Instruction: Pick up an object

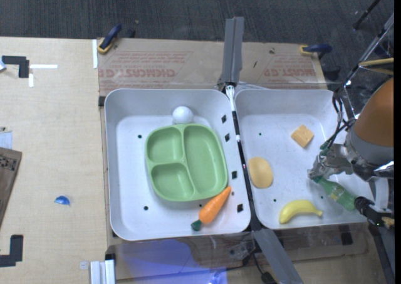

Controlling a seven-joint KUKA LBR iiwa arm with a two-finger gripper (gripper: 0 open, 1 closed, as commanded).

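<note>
In the left bin [119, 151] the green tray [186, 162] and carrot [213, 206] crowd the middle; the right bin's [276, 110] floor lies open between cracker [302, 136], potato [260, 172] and banana [299, 210].

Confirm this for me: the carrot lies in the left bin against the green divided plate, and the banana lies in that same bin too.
Not quite. The camera view shows the carrot in the left bin against the green divided plate, as you say, but the banana lies in the right bin, near its front edge, not in the left one.
</note>
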